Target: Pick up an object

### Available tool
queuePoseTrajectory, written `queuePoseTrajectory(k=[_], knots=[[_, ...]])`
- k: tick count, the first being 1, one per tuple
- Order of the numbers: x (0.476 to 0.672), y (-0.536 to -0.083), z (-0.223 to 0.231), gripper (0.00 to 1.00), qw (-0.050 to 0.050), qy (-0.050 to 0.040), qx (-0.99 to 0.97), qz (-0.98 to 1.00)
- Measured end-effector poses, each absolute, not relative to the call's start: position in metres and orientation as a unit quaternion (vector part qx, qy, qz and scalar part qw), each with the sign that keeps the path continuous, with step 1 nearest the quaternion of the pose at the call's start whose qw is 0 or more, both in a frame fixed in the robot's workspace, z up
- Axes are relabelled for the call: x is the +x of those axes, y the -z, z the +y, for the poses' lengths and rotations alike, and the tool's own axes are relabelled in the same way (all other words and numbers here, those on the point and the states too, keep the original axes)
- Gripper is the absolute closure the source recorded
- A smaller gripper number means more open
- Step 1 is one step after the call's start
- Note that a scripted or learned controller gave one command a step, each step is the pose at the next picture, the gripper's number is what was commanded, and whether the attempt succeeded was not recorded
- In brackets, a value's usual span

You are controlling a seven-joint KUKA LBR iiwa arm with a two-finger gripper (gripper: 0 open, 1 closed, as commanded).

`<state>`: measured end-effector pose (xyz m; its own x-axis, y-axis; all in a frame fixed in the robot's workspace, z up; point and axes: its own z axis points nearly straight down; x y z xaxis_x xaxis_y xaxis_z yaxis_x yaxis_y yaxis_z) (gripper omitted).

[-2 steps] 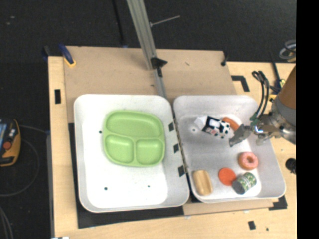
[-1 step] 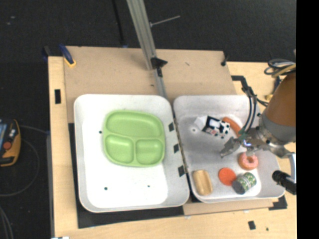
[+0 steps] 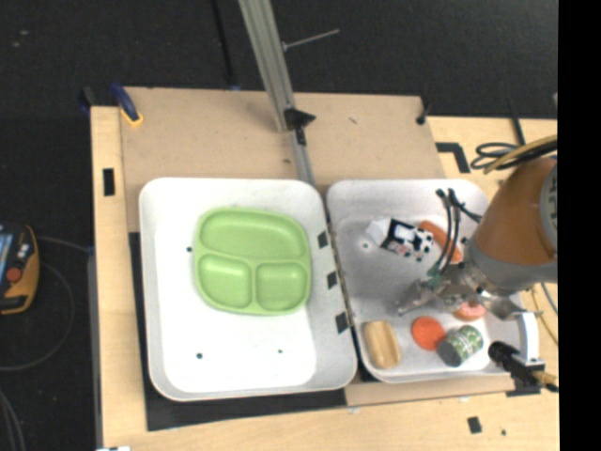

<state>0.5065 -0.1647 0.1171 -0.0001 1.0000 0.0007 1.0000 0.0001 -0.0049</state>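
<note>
Pincer (image 3: 441, 294) low in right bin (image 3: 349, 216), couldn't tell its state. I'd go for the orange ball (image 3: 427, 331) near the front wall: probably light, smooth, slippery, so grip across its middle

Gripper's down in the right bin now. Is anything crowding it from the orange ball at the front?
Nothing visible lies between the gripper and the orange ball. A green can touches the ball's right side; a tan bread roll lies apart, left.

Robot lab, plywood bench (image 3: 376, 125), aluminium camera mast (image 3: 268, 50), loose cables (image 3: 498, 153)
</note>
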Motion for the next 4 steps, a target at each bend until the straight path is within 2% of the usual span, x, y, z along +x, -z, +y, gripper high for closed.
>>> queuePoseTrajectory(k=[1, 2, 4], knots=[[0.507, -0.101, -0.166, 0.00, -0.001, -0.0002, -0.708, -0.706], [0.509, -0.113, -0.167, 1.00, -0.004, 0.0022, -0.710, -0.704], [0.512, -0.200, -0.173, 1.00, -0.003, 0.0014, -0.706, -0.708]])
